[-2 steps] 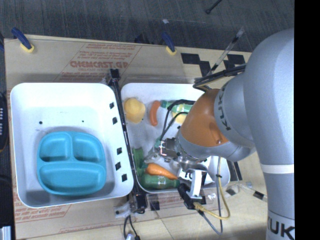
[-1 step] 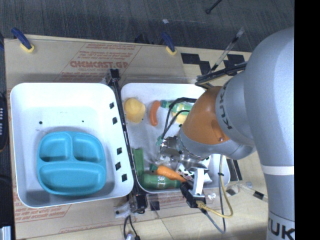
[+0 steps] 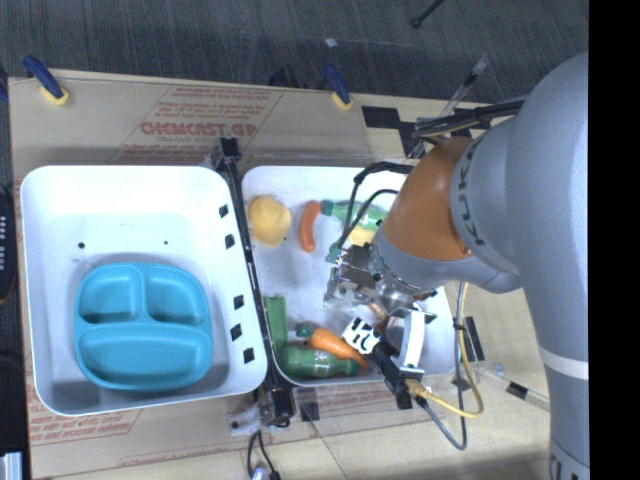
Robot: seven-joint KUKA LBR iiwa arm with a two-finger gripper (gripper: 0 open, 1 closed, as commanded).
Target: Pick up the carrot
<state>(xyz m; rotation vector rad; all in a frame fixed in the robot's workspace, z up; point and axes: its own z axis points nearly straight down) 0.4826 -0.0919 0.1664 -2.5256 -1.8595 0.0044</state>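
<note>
At the far left, two blue spring clamps (image 3: pixel 46 80) and (image 3: pixel 337 85) pin the back edge of a brown cardboard sheet with red printing (image 3: pixel 195 118) that lies under the bins. The left white shallow plastic bin (image 3: pixel 40 228) holds a light-blue moulded plastic tray with three compartments (image 3: pixel 145 325), which sits in the bin's front half, toward its left and front walls.

A black clip (image 3: pixel 229 151) sits at the back of the seam where the two bins meet. The right white shallow plastic bin (image 3: pixel 262 182) holds several items. Near its back left corner lies a round pale-yellow fruit-like object (image 3: pixel 268 219). Just beside that, to the right and apart from it, lies a small slim orange-red piece shaped like a chilli (image 3: pixel 308 226), running front to back. Behind and to the right of it a green object (image 3: pixel 345 211) is partly hidden by the arm.

Along the front wall of this bin lies a dark-green bottle-shaped object (image 3: pixel 315 361) on its side, with another green piece (image 3: pixel 275 317) just behind its left end. The orange carrot (image 3: pixel 335 343) rests against the bottle's upper side, pointing left, near the front of the right bin.

The metal two-finger gripper (image 3: pixel 352 283) hangs above the middle of the right bin, behind the carrot and apart from it; it holds nothing that I can see, and how far apart it stands I cannot tell. The grey arm with its orange band (image 3: pixel 430 208) fills the right side.
</note>
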